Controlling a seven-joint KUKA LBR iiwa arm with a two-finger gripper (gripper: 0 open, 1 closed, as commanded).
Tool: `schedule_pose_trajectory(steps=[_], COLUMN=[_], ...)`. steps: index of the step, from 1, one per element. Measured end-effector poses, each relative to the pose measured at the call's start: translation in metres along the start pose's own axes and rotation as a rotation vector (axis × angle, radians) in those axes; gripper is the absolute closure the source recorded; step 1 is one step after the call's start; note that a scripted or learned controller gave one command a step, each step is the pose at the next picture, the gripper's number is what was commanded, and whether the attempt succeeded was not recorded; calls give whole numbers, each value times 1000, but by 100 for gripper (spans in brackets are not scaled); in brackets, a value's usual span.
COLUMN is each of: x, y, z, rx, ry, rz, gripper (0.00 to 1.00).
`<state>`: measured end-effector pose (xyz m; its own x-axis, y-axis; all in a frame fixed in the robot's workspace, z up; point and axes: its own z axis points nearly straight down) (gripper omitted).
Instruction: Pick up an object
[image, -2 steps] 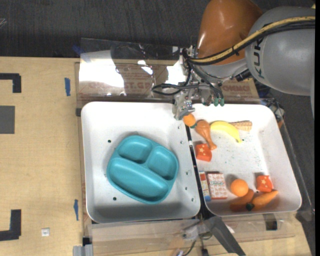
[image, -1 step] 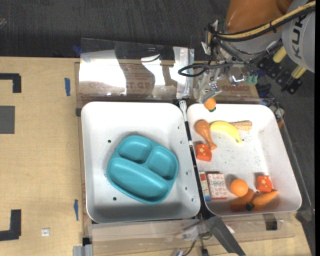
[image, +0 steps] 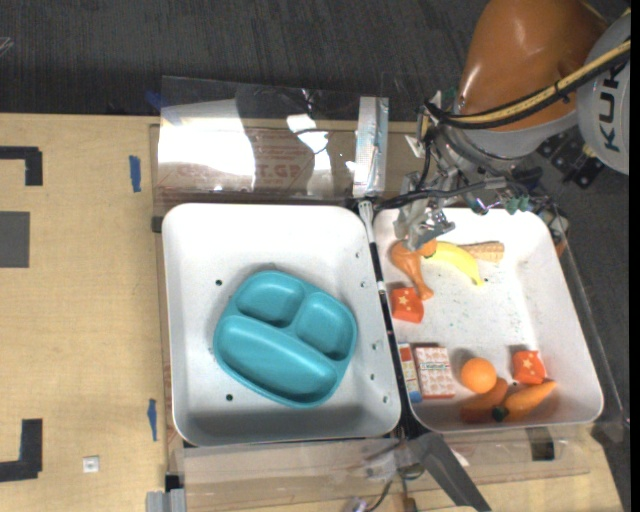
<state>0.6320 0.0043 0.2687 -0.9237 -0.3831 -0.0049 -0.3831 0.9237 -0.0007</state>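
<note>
My gripper hangs low over the far left corner of the right bin, under the orange band of the arm. Directly below it lie an orange chicken-leg-shaped toy and a yellow banana, with a tan wafer piece behind the banana. I see nothing held in the gripper. A red cube rests against the bin's left wall. Along the near side sit a small red-and-white box, an orange, a red block and a carrot.
The left bin holds a teal divided plate. A clear plastic sheet lies behind the bins. The ridge between the two bins runs close to the red cube. Cables hang around the wrist.
</note>
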Motion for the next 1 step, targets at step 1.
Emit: schedule_pose_trajectory(steps=[1], x=[42], y=[74], z=[36], rx=[-2], ry=[1], rz=[-84], gripper=[100])
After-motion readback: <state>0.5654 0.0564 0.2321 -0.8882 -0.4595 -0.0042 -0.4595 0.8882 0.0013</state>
